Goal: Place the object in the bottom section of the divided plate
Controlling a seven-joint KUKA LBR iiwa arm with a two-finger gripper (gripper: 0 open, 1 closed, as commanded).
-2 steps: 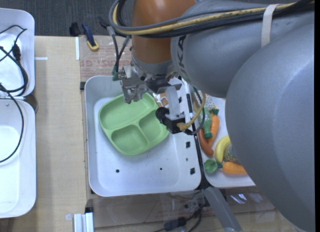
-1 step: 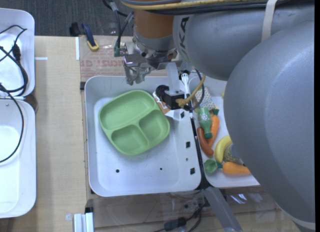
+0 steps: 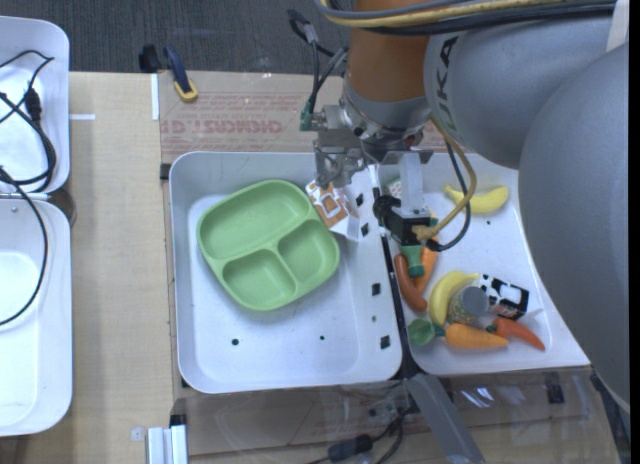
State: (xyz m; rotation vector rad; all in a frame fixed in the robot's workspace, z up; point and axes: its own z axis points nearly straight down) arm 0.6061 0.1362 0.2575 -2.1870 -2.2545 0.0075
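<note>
A: The gripper (image 3: 340, 187) hangs over the seam between the two bins, at the upper right corner of the left bin (image 3: 200, 352); a small white and orange packet (image 3: 332, 204) sits right at its tips.

B: Is it holding the packet?

A: It looks pinched between the fingers, which seem closed on it, though the wrist hides much of them; so I say so with some doubt.

B: And the plate?

A: The green divided plate (image 3: 265, 242) lies in the left bin, just left of the packet and tilted in the view; its three sections have nothing in them; the packet overlaps the plate's upper right rim as seen from above, but I cannot tell if they touch.

B: What lies further out?

A: In the right bin (image 3: 520, 242) a banana (image 3: 480, 199) near the top; lower down a carrot (image 3: 412, 277) by the divider, a second banana (image 3: 447, 292), another carrot (image 3: 475, 337), and a black and white item (image 3: 503, 297); cables hang from the arm (image 3: 520, 62) above.
</note>
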